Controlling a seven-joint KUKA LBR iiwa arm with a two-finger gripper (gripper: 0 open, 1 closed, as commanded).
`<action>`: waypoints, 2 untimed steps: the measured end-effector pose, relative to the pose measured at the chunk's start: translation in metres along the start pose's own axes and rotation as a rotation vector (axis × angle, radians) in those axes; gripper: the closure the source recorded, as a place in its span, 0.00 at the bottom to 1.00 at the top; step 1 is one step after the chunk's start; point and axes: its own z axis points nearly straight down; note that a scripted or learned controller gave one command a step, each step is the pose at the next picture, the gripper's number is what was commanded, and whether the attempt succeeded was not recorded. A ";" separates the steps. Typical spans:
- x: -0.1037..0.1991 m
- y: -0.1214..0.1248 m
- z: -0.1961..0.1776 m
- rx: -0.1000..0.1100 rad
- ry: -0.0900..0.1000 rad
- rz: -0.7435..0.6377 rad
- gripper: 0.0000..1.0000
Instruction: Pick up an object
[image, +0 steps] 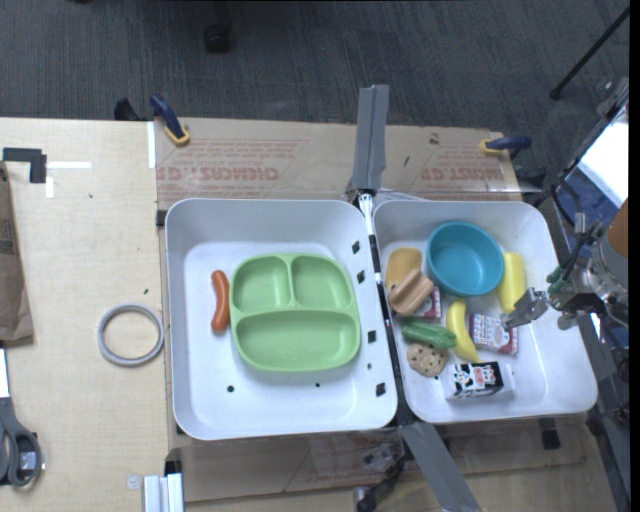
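The right bin (560, 385) holds a blue bowl (465, 257), a yellow banana (512, 280) beside it, a second banana (460, 328), a brown bun (408, 282), a green pickle (430, 333), a cookie (427, 360), a cow-print milk carton (478, 379) and a red-and-white packet (492, 332). My gripper (545, 312) hangs over the right bin's right side, just right of the packet. Its fingers are apart with nothing between them. In the left bin (190, 400), a green divided plate (296, 310) sits next to an orange sausage (220, 300).
A grey tape ring (131, 333) lies on the bench left of the bins, with scissors (15, 455) at the lower left and a brown bag (12, 270) at the left edge. Clamps (170, 120) (505, 146) hold the cardboard behind the bins.
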 end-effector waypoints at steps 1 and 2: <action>0.017 0.069 0.114 0.000 0.000 0.006 0.00; 0.018 0.109 0.058 -0.003 -0.001 -0.132 0.00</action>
